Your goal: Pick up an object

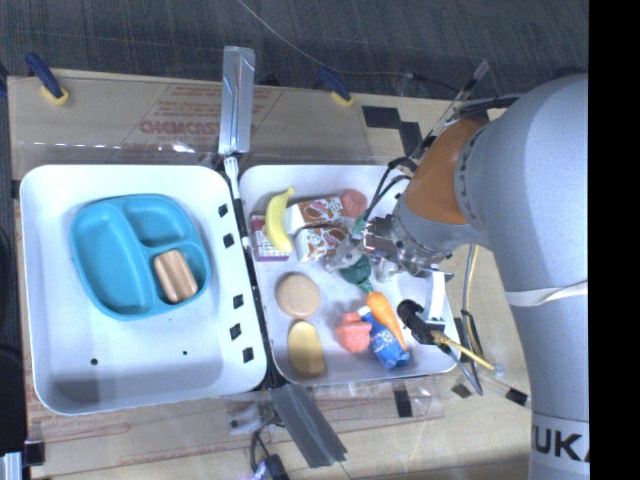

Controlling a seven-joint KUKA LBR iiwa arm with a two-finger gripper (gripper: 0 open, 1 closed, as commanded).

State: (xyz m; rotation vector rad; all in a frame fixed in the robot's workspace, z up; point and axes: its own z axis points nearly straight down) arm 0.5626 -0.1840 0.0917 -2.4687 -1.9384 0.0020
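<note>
My gripper point(352, 253): low in right bin point(425, 363) over green item point(356, 268), beside carrot point(385, 318); grip state cannot be told.

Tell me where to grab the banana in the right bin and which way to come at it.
Grip the banana across its narrow middle, coming straight down from above. It lies flat, running top to bottom of the view near the bin's left wall, so the fingers would best close left-right across it. Space looks tight there: the wall is on one side and the snack packet on the other.
</note>
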